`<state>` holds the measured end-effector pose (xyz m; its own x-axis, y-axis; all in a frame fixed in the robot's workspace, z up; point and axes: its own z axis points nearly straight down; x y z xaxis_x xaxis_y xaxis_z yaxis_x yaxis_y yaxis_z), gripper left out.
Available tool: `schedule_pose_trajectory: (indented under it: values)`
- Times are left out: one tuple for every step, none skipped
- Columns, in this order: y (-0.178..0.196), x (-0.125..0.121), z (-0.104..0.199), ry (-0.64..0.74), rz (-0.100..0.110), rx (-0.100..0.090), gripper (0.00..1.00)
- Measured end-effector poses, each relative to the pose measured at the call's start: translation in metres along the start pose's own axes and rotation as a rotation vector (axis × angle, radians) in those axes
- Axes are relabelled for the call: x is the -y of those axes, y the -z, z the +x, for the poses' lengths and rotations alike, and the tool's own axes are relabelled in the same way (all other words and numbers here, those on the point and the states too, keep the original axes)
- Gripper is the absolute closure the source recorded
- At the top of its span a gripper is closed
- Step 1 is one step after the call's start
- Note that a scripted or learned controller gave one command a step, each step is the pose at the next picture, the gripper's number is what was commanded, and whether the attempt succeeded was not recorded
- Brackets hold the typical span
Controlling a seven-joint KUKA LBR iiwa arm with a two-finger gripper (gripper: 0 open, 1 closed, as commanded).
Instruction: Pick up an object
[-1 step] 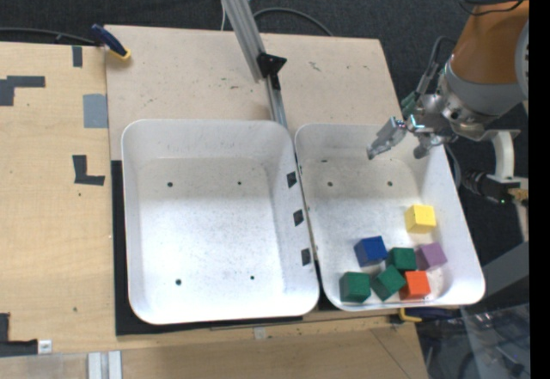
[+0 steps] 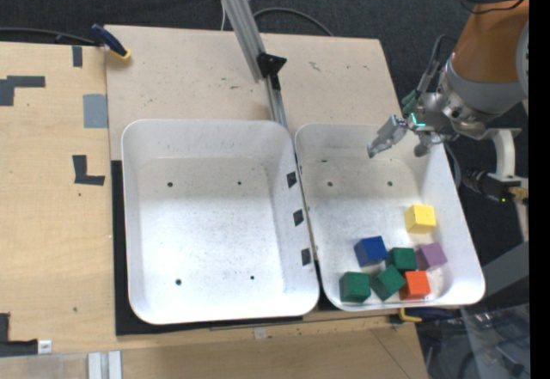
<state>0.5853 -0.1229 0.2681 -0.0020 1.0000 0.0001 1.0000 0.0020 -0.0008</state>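
Hovering above the right bin's (image 2: 455, 197) far end, the gripper (image 2: 400, 138) carries nothing, its opening unreadable; tightly clustered blocks (image 2: 391, 270) could spoil a grasp.

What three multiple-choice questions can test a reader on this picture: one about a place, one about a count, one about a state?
1. Where do the blocks lie?
A. left bin
B. right bin
C. on the bench

2. How many green blocks are there?
A. one
B. three
C. five

3. Where is the pincer?
A. pressed on the blue block
B. above the far end of the right bin
C. inside the left bin

Answers:
1 B: the yellow block and the others lie in the right bin.
2 B: three green blocks.
3 B: the pincer hangs there, apart from the blocks.
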Motion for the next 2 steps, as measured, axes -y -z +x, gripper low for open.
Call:
schedule_pose_trajectory:
  values:
    - [-0.058,-0.002,0.010,-0.001,0.006,0.000,0.00]
    - [-0.103,-0.004,0.008,-0.001,0.005,0.000,0.00]
